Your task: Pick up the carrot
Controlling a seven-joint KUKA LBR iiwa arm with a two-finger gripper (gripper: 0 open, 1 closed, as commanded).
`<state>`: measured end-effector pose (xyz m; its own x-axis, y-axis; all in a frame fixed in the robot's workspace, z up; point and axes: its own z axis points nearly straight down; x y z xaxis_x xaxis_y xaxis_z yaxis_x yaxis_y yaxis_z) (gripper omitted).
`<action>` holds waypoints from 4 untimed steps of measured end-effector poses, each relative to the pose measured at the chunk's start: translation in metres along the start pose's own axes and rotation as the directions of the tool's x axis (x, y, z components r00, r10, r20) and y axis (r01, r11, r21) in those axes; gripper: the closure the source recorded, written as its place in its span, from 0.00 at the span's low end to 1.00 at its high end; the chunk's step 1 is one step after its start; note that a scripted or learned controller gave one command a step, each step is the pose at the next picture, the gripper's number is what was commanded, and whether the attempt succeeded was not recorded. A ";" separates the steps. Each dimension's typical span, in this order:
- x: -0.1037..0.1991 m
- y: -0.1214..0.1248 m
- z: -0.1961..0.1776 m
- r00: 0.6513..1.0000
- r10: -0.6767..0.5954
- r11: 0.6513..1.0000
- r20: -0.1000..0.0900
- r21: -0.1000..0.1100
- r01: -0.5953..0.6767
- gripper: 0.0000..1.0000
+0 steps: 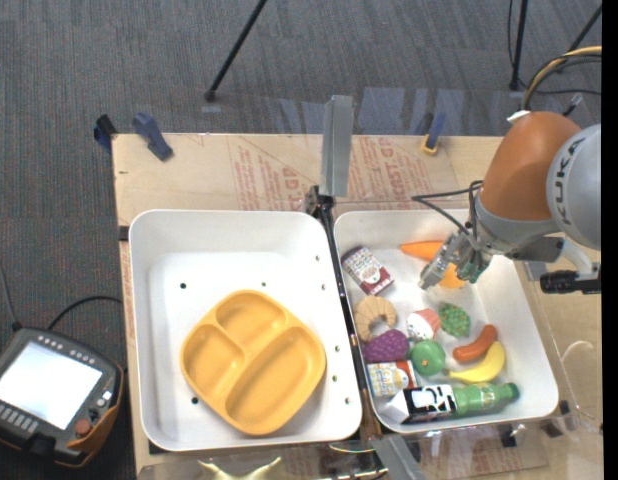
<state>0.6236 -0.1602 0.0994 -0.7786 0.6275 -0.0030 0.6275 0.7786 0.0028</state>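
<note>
my jaws [451,266] hang low over the far part of the right bin [534,318], reaching in from the right. can't tell how far apart they stand, nor whether anything sits between them; the wrist blocks the view.

the carrot [422,250] lies in that same bin near its far wall, orange, pointed end to the left. its thick end runs just under or beside my jaws; whether they touch it i can't tell.

rest of the right bin: a small red-and-white carton [367,269] left of the carrot; a ring-shaped pastry [374,315] nearer; purple grapes [386,346] nearer again. right of those, a green bumpy vegetable [453,319], a red sausage [475,343], a banana [480,366]. a green bottle [459,399] lies on its side along the near wall.

left bin [159,258]: a yellow divided plate [253,360], three compartments, toward the near side.

both bins sit side by side on the surface [219,173].
</note>
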 end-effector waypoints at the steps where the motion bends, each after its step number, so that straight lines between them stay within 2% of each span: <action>1: 0.077 -0.056 -0.067 0.989 -0.145 0.989 0.000 0.001 0.145 1.00; 2: 0.078 -0.056 -0.064 0.989 -0.145 0.989 -0.005 0.002 0.145 0.00; 3: 0.018 -0.045 0.015 1.000 -0.023 1.000 -0.009 0.004 0.023 0.00; 4: 0.016 -0.043 0.002 1.000 -0.028 1.000 -0.002 0.000 0.028 1.00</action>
<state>0.5845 -0.1835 0.0975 -0.7956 0.6058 -0.0009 0.6058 0.7956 0.0023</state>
